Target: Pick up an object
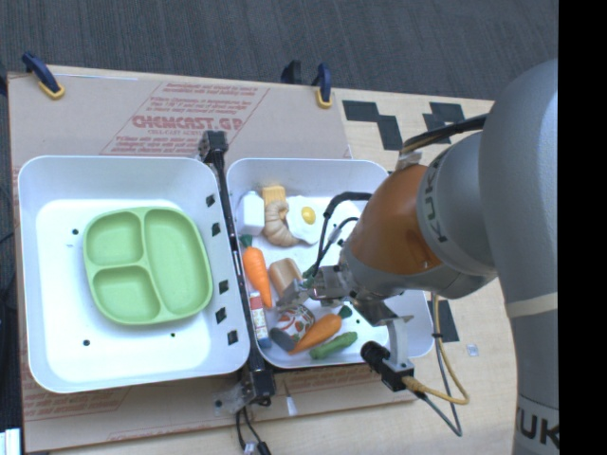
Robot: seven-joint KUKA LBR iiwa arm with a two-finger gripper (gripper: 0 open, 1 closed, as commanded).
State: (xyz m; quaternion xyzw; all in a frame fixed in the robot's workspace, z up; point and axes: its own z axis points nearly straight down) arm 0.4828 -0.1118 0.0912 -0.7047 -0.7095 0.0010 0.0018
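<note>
The jaws cannot be read from here: the gripper point(305, 297) is low in the right bin point(417, 341), tucked under the bulky wrist and its orange band, and whether it is spread or pinching anything is hidden.

It sits over the crowded part of that bin. Just beside it lie a long carrot point(256, 275) along the bin's left wall, a brown bread-like piece point(284, 275), a second carrot point(320, 331) slanting toward the front, a green pod or pickle point(333, 346) touching that carrot's lower side, and a small printed packet point(289, 321). Farther back are a fried egg point(305, 215) and a pale twisted piece point(277, 224). The left bin point(38, 349) bears a green divided plate point(147, 263).

These look like toy foods, so probably light, stiff and smooth-skinned, not fragile but apt to slip or roll. The long carrot seems the kindest target: take it across its thick middle, jaws crosswise to its length, since the tapered tip would squirt out. The egg lies too flat to grip well. The front pieces lie touching, so a closing pinch there could nudge a neighbour rather than catch one thing cleanly.
</note>
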